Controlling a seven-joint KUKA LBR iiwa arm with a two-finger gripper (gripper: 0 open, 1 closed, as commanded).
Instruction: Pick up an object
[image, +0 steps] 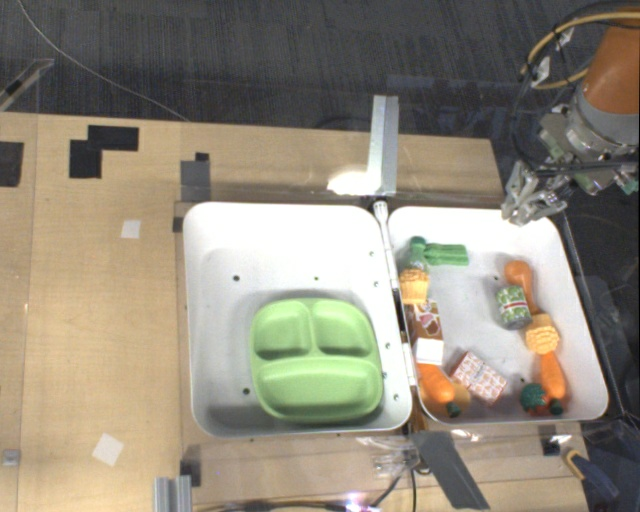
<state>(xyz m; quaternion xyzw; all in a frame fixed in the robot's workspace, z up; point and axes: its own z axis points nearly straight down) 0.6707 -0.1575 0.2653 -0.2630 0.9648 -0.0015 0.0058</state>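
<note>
So we're looking down at a pale wooden bench (100, 330) with a few black patches near the upper left of the frame and a couple of small grey squares stuck on the wood. Dark carpet-like floor (250, 50) runs along the top, with a thin cable lying across it.

Two white bins sit side by side. The left bin (215, 250) has a green divided tray (316, 358) in its lower middle. The right bin (575, 290) is where all the pickable stuff is: a green toy (440, 253) near the top, a small can with a green and red label (513, 305) touching an orange piece (519, 274) on the right side, a yellow knobbly toy (542, 336) just below the can, a carrot-looking toy (551, 380) in the lower right corner, a red and white patterned box (478, 377) at the bottom, and an orange toy (438, 385) just beside it.

Labels? We can't read any of it, too small and blurry.

The gripper (527, 203) hangs at the upper right, over the top rim of the right bin, with the orange band above it. Fingers look spread a bit, nothing between them.
</note>
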